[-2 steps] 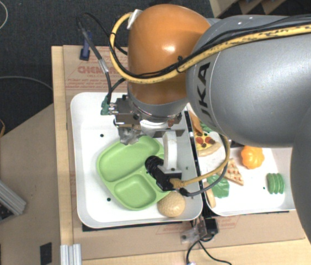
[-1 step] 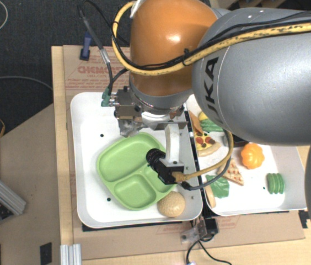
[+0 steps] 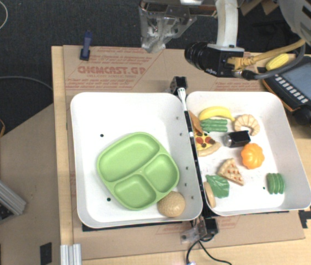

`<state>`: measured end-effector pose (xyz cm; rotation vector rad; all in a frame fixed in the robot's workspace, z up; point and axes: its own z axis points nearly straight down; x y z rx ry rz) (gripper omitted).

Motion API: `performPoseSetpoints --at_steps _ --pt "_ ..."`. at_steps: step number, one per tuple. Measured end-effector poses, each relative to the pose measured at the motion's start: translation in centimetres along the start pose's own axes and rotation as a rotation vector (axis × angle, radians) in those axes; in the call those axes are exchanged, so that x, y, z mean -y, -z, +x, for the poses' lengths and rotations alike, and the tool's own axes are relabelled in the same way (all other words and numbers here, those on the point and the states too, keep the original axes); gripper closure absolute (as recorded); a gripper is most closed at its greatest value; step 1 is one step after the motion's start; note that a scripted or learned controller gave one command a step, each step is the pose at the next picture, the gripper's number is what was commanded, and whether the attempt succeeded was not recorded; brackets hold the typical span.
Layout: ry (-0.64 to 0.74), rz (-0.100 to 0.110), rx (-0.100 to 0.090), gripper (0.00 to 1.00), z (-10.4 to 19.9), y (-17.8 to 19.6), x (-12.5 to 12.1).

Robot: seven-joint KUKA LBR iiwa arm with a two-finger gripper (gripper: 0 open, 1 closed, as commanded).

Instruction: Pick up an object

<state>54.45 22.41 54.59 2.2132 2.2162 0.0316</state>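
My gripper (image 3: 155, 37) hangs high beyond the far rim of the left bin (image 3: 84, 148), over the brown board, and no object shows under it. The left bin holds a green divided plate (image 3: 137, 170) and a tan round lump (image 3: 171, 204) at its near right corner. In the right bin (image 3: 293, 148) lie a banana (image 3: 215, 112), a green bean pod (image 3: 215, 125), a croissant (image 3: 247, 123), a black cylinder (image 3: 236, 138), a pizza slice (image 3: 204, 143), an orange pepper (image 3: 252, 155), a waffle wedge (image 3: 231, 171) and two green pieces (image 3: 218, 185) (image 3: 275, 183).
A blue clip (image 3: 85, 46) stands on the board's far left corner. A black lens unit (image 3: 208, 58) and cables sit behind the right bin, with a teach pendant (image 3: 304, 87) at far right. A black hinge strip (image 3: 188, 126) runs between the bins.
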Motion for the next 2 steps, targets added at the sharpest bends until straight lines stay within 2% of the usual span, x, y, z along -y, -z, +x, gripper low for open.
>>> performPoseSetpoints --at_steps 1,2 --pt "-0.005 0.032 0.012 1.0 -3.1 -10.6 2.0" --pt "0.001 0.032 0.011 1.0 -2.7 -16.9 7.0"
